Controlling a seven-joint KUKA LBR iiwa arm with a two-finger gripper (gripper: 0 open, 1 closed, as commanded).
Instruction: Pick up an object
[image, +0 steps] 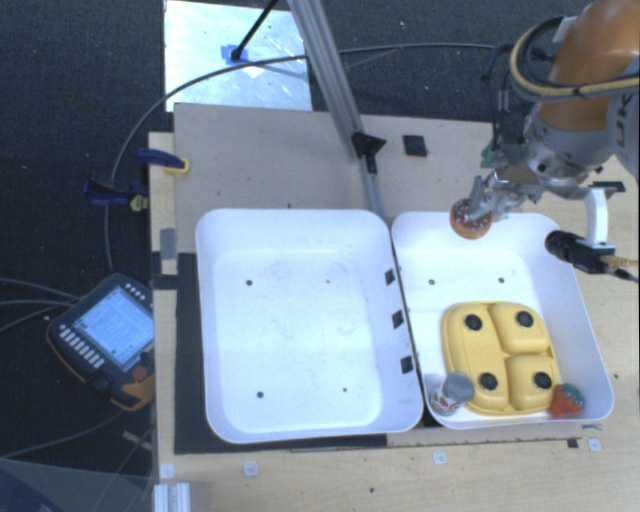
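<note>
My gripper (474, 212) hangs over the far edge of the right bin (560, 290), under the grey wrist with the orange band. A small brown round object (467, 222), ring-like with a pale rim, sits at the fingertips, and the fingers are shut on its top. In the right bin's near half lies a large yellow block (498, 357) with four rounded humps and black dots. A small grey-capped piece (453, 391) rests at its near left corner. A red strawberry-like toy (568, 400) lies in the near right corner.
The left bin (215, 300) stands beside the right one, joined by black clips along the shared rim. A slanted metal pole (335, 90) rises behind the bins. A teach pendant (108, 335) and cables lie off the bench to the left.
</note>
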